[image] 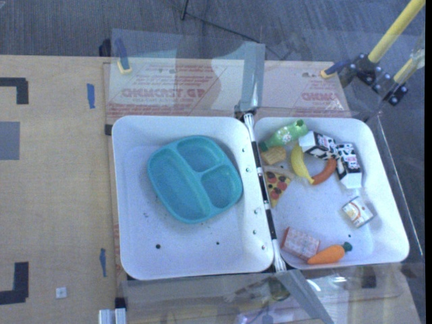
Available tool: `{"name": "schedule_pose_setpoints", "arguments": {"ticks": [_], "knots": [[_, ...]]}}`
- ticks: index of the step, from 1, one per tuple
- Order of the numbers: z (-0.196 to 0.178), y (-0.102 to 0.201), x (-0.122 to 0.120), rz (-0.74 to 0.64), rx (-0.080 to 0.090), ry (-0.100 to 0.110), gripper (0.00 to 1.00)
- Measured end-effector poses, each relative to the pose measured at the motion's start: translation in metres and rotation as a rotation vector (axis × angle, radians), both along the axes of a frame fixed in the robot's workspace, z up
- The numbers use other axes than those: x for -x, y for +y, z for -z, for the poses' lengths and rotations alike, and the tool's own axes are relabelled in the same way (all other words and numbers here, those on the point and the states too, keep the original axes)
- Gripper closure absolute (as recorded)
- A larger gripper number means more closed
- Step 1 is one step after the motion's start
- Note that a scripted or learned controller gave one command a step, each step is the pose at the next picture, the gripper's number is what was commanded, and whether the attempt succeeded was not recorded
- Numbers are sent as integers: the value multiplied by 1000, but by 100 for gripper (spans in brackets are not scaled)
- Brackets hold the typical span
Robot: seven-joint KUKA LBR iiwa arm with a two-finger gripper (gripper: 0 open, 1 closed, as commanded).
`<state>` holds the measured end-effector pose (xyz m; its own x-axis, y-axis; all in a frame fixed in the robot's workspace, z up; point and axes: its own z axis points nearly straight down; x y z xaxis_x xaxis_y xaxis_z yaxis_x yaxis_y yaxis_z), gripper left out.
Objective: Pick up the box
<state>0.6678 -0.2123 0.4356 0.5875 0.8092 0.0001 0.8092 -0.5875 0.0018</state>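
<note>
My right-hand white bin (395,221) holds, nearest the camera, a plastic orange carrot (327,254) touching a flat pinkish wafer block (300,243). The small white box with an orange label (357,211) lies beyond them, near the right wall. Farther back sit a pizza slice (275,183), yellow banana (300,165), black-and-white cartons (339,158) and a green bottle (286,133). The left bin (135,241) carries a teal three-compartment plate (195,179). My fingers: I cannot tell.

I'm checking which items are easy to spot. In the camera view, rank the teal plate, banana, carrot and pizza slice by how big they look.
1. Teal plate, by far the largest.
2. Banana and carrot: too alike to rank.
3. Pizza slice, slightly smaller, though partly at the bin edge.
</note>
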Motion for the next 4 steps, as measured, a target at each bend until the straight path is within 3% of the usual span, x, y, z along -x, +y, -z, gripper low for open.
{"name": "schedule_pose_setpoints", "arguments": {"ticks": [4], "knots": [[0, -3, 11, 222, -1, 1, 100]]}}
